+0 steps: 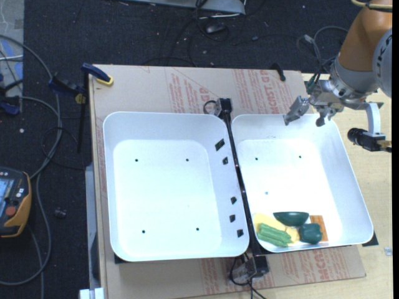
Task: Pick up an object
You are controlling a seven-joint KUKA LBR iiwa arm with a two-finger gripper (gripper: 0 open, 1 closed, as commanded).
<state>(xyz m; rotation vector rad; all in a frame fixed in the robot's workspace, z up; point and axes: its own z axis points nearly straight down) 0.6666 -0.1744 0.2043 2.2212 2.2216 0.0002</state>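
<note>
My gripper (307, 115) hangs over the far rim of the right bin (349, 167), open, with nothing between its two fingers. Well away from it, at the bin's near edge, lies a cluster of small objects: a dark green bowl-shaped piece (291, 217), a ridged green piece (273, 234), a teal-green lump (310, 233), a pale yellow item (267, 222) beneath them, and an orange piece (318, 220). They touch or overlap one another.
The left bin (124, 167) stands beside the right one, with a black divider strip (235, 167) between them. Both rest on a cardboard sheet (187, 86). Cables and a clamp (93, 76) lie beyond the bench's far left.
</note>
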